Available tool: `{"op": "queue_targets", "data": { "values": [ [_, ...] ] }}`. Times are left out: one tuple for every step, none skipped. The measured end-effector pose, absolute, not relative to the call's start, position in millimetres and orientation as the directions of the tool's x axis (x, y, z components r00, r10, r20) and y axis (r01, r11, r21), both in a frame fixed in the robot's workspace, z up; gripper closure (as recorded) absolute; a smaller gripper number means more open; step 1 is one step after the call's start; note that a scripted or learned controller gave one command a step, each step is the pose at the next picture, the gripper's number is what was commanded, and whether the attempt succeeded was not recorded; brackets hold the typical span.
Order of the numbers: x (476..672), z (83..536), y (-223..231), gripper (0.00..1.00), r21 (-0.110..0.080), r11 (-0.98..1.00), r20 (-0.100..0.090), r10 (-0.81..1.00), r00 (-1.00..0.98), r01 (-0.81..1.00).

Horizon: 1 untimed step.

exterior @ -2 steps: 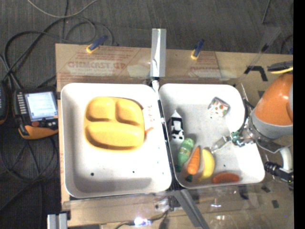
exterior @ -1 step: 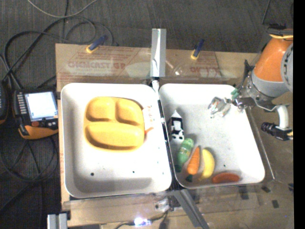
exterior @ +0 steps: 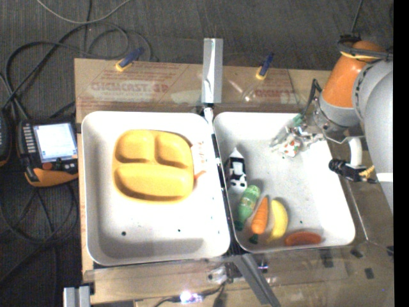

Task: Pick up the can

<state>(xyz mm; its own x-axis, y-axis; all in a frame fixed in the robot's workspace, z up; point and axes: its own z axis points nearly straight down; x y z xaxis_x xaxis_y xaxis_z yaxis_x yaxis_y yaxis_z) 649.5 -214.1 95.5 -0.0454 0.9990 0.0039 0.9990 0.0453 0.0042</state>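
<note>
The hand (exterior: 291, 139) hovers near the right bin's (exterior: 332, 190) top edge, can't tell its grip. The green can (exterior: 248, 200) lies well below-left of it, touching the carrot (exterior: 259, 217).

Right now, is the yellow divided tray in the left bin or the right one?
In the left bin. The yellow divided tray lies flat on its floor, toward the back, inside the white rim.

Glossy yellow plastic tray (exterior: 153, 165) (smooth); matt white bins (exterior: 96, 235).
</note>
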Motion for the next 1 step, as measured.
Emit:
{"op": "queue_targets", "data": {
  "values": [
    [649.4,105.1,-214.9,1.00,0.003,0.046,-0.001,0.999,-0.046,0.999]
  ]
}}
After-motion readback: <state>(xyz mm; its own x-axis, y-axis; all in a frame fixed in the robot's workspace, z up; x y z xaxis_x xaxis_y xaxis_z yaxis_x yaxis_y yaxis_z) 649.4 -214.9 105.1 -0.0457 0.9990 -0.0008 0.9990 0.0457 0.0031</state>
